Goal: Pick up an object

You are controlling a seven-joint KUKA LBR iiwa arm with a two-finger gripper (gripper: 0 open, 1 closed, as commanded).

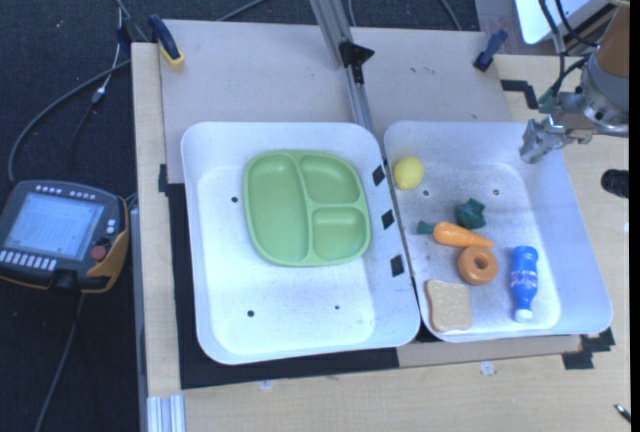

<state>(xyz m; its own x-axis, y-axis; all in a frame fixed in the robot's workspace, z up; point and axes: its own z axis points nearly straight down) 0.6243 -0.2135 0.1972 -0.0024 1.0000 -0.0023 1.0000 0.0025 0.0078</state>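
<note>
Carrot: an orange toy with a green stem end, lying in the right bin at centre-right of the frame. Its long axis runs nearly left-right, stem end to the left, tip angled slightly down-right and touching a doughnut. The gripper hangs over the bin's upper right corner, holding nothing.

You see dark carpet crossed by cables around your pale wooden bench, evenly lit.
</note>
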